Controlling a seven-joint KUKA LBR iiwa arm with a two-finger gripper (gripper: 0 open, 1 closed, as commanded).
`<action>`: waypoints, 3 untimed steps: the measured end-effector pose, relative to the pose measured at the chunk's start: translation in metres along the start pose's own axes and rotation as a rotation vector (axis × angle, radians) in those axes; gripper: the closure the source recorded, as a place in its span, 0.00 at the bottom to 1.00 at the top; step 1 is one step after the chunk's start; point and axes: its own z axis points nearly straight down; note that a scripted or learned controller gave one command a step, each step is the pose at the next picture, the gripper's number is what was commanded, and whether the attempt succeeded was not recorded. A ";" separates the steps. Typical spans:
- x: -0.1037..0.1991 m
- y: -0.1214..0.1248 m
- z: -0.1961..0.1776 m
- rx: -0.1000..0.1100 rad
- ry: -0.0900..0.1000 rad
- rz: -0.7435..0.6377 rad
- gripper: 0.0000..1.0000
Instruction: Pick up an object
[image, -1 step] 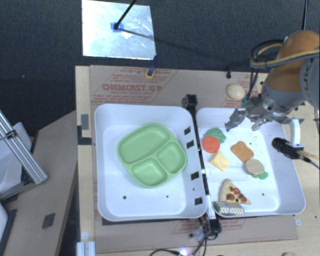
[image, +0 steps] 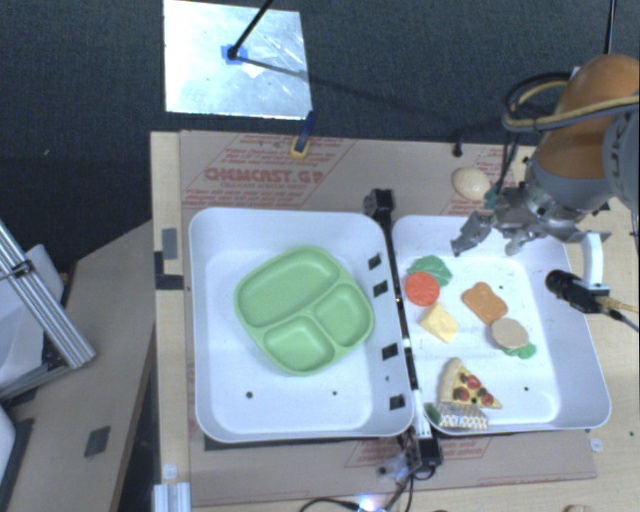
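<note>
Camera view: gripper (image: 497, 232) hovers at the right bin's (image: 575, 340) far edge, fingers spread, pinching nothing. That bin carries five toy foods: one tomato (image: 422, 289), one cheese wedge (image: 438, 322), one toast (image: 484, 302), one sandwich (image: 510, 335), one pizza slice (image: 466, 385). Left bin (image: 215, 300) carries one green tray (image: 304, 309). One egg (image: 469, 182) lies beyond the bins.

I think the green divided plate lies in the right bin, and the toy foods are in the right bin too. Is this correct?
Not quite. The camera view shows the green divided plate in the left bin. The toy foods, such as the pizza slice, are indeed in the right bin.
</note>
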 end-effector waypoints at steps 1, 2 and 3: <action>0.002 -0.002 0.041 0.001 0.000 0.001 0.00; 0.000 0.003 0.083 0.002 0.000 0.002 0.00; 0.001 0.005 0.124 -0.001 0.001 0.003 0.00</action>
